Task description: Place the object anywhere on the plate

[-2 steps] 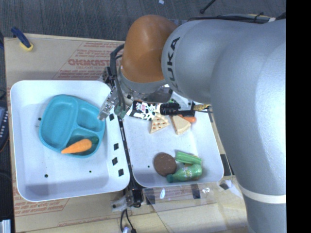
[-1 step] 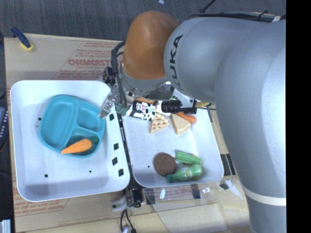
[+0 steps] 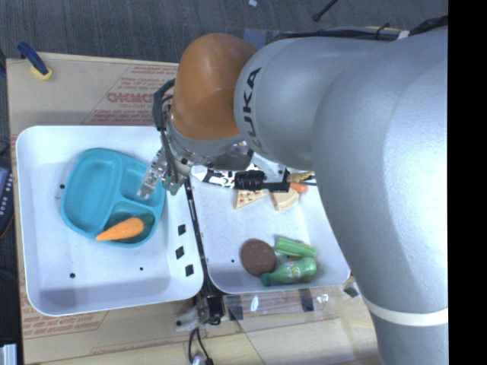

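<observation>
Bins (image 3: 46, 226) are white, hard and smooth, and the left one bears the blue plate (image 3: 95, 185). Its lower pocket has the orange carrot (image 3: 120, 230), long side nearly level, below and left of the gripper (image 3: 154, 179), which seems let go, though it's blurry

Just under the gripper (image 3: 156, 179), whose fingers gleam like bare metal, sits a smooth, slightly glossy blue plastic plate (image 3: 95, 192) holding a matt orange carrot (image 3: 122, 230), both in a smooth white plastic bin (image 3: 46, 280) on printed brown cardboard (image 3: 114, 90).
</observation>
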You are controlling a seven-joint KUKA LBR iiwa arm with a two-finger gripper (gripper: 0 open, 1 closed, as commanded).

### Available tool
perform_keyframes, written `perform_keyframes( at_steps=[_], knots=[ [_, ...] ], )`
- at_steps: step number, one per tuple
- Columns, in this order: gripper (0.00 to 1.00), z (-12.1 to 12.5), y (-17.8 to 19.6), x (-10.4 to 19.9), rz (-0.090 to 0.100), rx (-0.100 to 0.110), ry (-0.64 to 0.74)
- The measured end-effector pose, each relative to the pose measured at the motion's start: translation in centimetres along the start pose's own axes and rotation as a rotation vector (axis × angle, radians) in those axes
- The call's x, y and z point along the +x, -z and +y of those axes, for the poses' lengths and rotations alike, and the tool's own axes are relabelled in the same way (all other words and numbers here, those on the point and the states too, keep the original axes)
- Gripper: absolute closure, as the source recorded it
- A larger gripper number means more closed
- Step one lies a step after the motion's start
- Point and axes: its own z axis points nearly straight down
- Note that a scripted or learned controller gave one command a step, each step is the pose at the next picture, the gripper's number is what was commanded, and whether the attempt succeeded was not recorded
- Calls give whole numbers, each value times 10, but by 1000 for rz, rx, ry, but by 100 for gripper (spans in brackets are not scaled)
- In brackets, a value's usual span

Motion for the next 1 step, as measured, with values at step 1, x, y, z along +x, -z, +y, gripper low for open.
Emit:
perform_keyframes(
  at_steps=[1],
  knots=[
    [0,0,1,-1,-1,-1,-1]
  ],
)
